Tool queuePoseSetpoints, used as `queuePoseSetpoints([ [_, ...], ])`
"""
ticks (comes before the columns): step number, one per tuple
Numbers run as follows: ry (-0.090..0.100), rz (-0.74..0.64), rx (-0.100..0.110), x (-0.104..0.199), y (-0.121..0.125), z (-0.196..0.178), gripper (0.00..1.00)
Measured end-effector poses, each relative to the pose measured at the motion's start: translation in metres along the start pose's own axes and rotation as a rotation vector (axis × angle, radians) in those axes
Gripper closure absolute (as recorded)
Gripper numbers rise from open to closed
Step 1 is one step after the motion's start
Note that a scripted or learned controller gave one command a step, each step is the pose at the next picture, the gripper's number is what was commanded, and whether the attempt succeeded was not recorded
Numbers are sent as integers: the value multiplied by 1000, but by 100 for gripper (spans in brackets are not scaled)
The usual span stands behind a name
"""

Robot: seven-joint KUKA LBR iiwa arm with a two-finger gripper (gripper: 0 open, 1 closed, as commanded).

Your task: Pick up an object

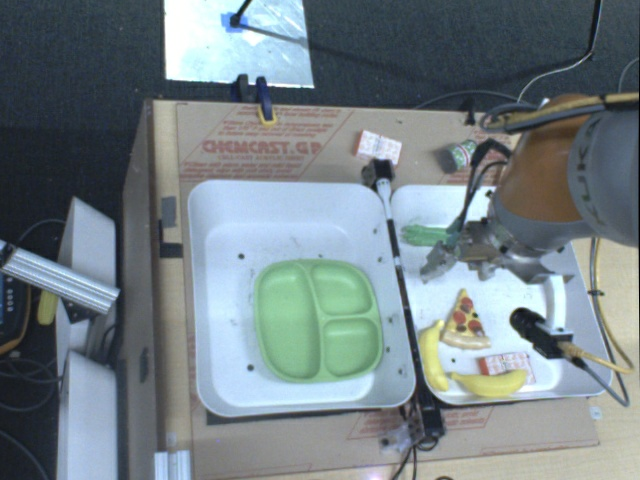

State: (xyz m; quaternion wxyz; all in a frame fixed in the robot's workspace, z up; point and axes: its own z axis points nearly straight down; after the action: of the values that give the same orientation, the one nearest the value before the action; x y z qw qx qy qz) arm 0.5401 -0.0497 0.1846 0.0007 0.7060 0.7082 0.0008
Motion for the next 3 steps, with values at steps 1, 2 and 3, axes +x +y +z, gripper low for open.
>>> queuePoseSetpoints([
  [1,-1,3,3,-40,-24,73,0],
  [2,-1,3,2,-80,-27,100,0],
  [3,0,1,0,-79,-26,90,100],
])
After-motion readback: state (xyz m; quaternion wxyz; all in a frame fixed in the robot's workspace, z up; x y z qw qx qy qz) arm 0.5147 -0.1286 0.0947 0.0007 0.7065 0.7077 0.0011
